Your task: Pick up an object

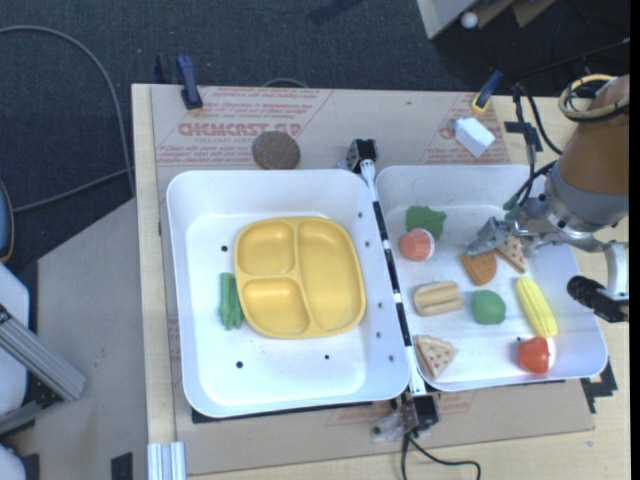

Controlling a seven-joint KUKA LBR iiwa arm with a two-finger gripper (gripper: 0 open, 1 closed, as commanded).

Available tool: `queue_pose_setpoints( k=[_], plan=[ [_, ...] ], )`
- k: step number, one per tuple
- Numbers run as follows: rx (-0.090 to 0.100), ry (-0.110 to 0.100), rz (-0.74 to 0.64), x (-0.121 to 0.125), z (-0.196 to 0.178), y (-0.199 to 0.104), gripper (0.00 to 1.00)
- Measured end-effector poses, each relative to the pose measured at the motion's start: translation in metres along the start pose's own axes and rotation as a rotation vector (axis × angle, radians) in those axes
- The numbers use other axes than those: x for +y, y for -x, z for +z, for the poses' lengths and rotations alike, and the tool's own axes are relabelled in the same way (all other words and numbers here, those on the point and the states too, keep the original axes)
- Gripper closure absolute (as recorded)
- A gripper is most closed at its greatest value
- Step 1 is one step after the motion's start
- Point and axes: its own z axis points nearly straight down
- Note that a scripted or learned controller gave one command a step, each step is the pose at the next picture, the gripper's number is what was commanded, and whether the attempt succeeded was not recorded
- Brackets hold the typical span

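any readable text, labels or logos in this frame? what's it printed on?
"CHEMCAST GP": my best reading of the large red print on the brown bench board, behind the left bin; letters are blurred.
Smaller red lines above and below it: too small to read.
More red print on the board behind the right bin, near the white block: unreadable.
No text on the food items or yellow plate.

Two white bins (190, 268), one yellow plate (298, 274), ten toy foods (437, 297).
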Motion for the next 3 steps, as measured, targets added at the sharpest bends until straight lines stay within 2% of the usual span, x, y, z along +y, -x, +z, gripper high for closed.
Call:
queue_pose_setpoints(
  k=[1, 2, 3],
  plan=[
    [0.000, -0.001, -0.001, -0.024, 0.052, -0.037, 0.00],
    [0.000, -0.001, 0.001, -0.092, 0.052, -0.033, 0.00],
    [-0.001, 0.002, 0.000, -0.022, 0.051, -0.008, 0.00]
  ],
)
